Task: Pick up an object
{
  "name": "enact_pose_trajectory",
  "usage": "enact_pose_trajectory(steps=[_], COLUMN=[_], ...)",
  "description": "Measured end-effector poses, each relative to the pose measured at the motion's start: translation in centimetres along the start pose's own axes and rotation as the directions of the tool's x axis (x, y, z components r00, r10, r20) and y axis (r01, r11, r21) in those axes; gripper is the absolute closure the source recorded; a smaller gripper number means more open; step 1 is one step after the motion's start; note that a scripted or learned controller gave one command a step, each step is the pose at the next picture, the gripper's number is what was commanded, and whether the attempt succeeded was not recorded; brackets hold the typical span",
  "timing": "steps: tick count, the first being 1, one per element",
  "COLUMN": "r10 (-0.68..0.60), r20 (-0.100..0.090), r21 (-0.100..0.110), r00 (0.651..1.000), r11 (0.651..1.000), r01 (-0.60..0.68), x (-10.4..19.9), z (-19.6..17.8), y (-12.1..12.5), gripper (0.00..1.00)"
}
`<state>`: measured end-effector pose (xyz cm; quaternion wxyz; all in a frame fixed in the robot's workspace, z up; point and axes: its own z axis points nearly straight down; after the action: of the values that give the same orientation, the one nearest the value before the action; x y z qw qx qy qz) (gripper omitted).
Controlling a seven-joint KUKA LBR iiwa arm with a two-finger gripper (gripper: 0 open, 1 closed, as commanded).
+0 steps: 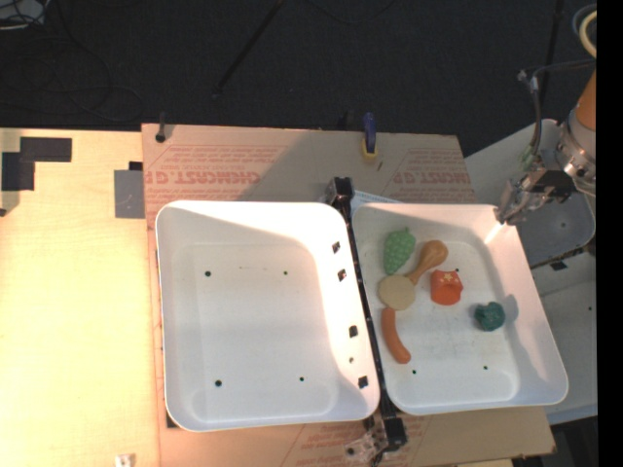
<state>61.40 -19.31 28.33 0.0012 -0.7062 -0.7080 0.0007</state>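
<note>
Inside the right bin (526,358), well below-left of the gripper (513,205), a green toy (397,249), wooden spoon (413,272), red piece (446,287), teal lump (490,315) and orange sausage (395,339) are seen. Gripper state cannot be told; the arm (582,125) is held over the bin's far right corner.

Both bins (255,224) showing white. Right of centre: green bumpy piece (397,250), tan wooden spoon (413,272), orange sausage (394,337), red-orange block (446,287), teal lump (489,315). Cardboard sheet (292,168) showing brown, red print. Worktop (68,309) glowing pale wood.
</note>
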Motion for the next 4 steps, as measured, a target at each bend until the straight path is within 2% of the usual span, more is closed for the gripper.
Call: enact_pose_trajectory(steps=[1,2,3,4], r10=[0.005,-0.003,0.007,0.003], r20=[-0.002,0.003,-0.003,-0.003], r21=[0.005,-0.015,0.012,0.006], r00=[1.000,1.000,1.000,1.000], r11=[1.000,1.000,1.000,1.000], r01=[-0.005,0.003,-0.007,-0.003], x=[-1.1,2.9,0.1,-2.0], z=[4.1,-9.2,2.4,19.2], y=[-8.3,-6.9,-12.1,-14.0], gripper=[1.00,1.00,1.00,1.00])
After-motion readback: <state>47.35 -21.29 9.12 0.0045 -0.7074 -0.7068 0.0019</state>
